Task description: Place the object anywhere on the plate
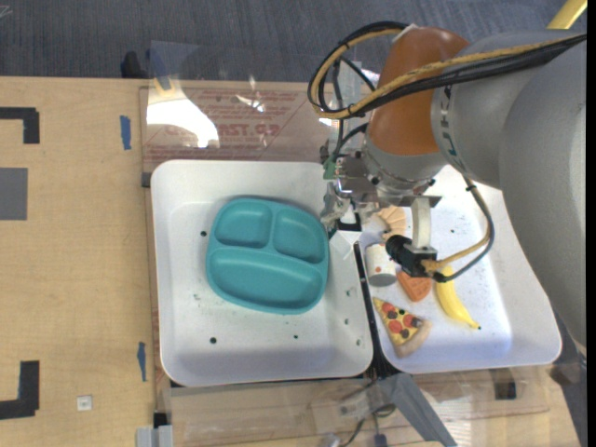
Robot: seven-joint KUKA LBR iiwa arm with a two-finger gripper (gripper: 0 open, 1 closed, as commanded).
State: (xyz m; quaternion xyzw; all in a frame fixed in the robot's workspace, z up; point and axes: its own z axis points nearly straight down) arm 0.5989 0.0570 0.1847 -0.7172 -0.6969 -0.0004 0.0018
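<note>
A teal plate (pixel 265 254) with three compartments lies in the left white bin (pixel 177 287), nothing on it. My gripper (pixel 341 209) hangs under the orange wrist band, over the divide between the two bins, just off the plate's upper right corner. No object can be seen in it. Close below and to the right of it lie a pale beige piece (pixel 393 219) and a small white cylinder (pixel 379 261) in the right bin (pixel 526 329).
The right bin also holds an orange wedge (pixel 416 286), a yellow banana (pixel 456 302) and a pizza slice (pixel 402 325), all near its left wall. The grey arm covers the bin's upper right. A clear sheet (pixel 223 119) lies behind the left bin.
</note>
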